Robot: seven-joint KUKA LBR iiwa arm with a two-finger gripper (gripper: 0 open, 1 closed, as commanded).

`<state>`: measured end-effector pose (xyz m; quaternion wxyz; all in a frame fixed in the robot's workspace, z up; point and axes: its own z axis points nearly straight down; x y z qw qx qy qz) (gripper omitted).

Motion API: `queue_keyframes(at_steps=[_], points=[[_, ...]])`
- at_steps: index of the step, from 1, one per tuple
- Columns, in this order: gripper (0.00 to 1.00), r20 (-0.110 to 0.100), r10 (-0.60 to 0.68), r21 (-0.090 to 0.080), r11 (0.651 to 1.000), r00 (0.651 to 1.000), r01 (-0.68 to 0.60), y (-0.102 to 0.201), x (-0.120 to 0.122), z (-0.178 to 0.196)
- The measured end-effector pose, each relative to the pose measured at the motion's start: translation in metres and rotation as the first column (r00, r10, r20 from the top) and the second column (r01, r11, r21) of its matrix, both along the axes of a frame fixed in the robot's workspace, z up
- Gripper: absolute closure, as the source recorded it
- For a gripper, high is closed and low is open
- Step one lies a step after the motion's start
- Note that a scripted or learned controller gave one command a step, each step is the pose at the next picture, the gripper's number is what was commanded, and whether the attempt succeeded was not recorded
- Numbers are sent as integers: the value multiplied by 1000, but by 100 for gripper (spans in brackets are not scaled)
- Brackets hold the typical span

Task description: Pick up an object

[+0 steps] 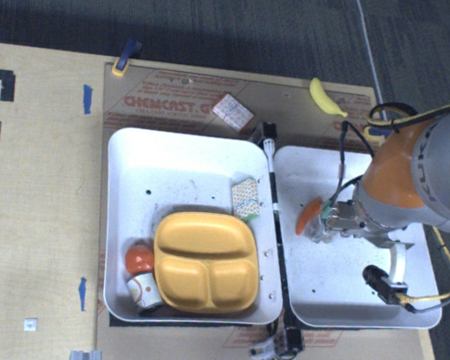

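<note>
In the right bin, near its left wall and toward the far edge, lies a carrot — small, orange-red, tapered, set at a slant. The gripper is down just beside it on its right, seemingly touching, with the arm bent in over the bin's right side. That low, close pose reads as a try at the carrot, the one loose thing in this bin. Whether the pincer is open, closed or gripping cannot be told; the wrist and cables hide it, so no hold can be claimed.

The left bin carries the rest: a yellow tray fills the near half, with a ball and a can wedged against its left side in the near-left corner, and a packet by the right wall. A banana and a card lie on the board past the bins' far edges.

The carrot looks smooth and narrow — likely to slip or roll if pinched off-centre.
</note>
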<state>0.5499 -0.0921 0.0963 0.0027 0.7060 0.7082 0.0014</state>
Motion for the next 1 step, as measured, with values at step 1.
queue_keyframes(at_steps=[1], points=[[100, -4, -1, 1, 1000, 1000, 1, -19, 64, 7]])
